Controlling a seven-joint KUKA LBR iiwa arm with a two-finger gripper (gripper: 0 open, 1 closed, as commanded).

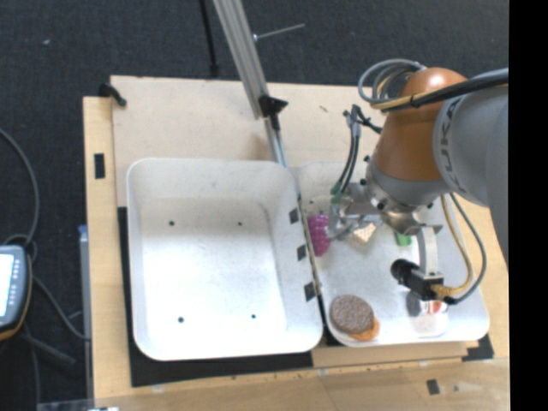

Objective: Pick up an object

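Smooth white plastic bins (214, 255) (faintly speckled) on a matt wooden bench (188, 114).

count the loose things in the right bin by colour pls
purple: 1, the purple thing by the left wall
brown and orange: 1, the round burger-like thing at the near edge
tan: 1, the small block under the arm
green: 1, the small bit
white and red: 1, the thing in the near right corner
total: 5, though the arm may hide more

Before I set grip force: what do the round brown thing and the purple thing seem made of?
Round brown thing: looks like soft foam or plastic toy food, matte, speckled top, orange rim. Purple thing: probably glossy, slightly translucent plastic; too small to be sure.
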